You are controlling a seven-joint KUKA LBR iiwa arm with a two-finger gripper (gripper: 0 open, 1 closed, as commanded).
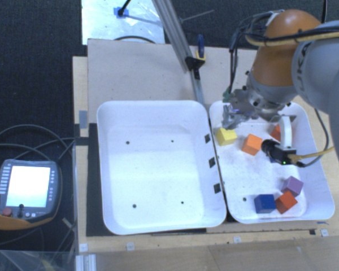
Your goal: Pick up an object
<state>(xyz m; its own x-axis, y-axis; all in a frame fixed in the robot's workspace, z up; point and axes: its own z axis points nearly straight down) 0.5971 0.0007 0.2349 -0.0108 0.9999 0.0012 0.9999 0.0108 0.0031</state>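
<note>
I've got the tool (pixel 233 116) low over the right bin's (pixel 313 210) far left corner, just above the yellow block (pixel 225 135), presumably lining up a grab, though how it's set I cannot tell.

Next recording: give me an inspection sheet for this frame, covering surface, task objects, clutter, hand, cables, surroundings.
Surface: wooden bench bearing a left bin and a right bin.
Job's things: in the right bin, a yellow block, orange block, purple block, blue block and red-orange block; another orange piece sits partly hidden under the arm.
Clutter: nothing seen.
Hand: hand low over the right bin's far left corner, just above the yellow block; grip state unclear.
Cables: yellow cable at the wrist; black cables beside the pendant.
Surroundings: teach pendant on dark floor, left.
</note>
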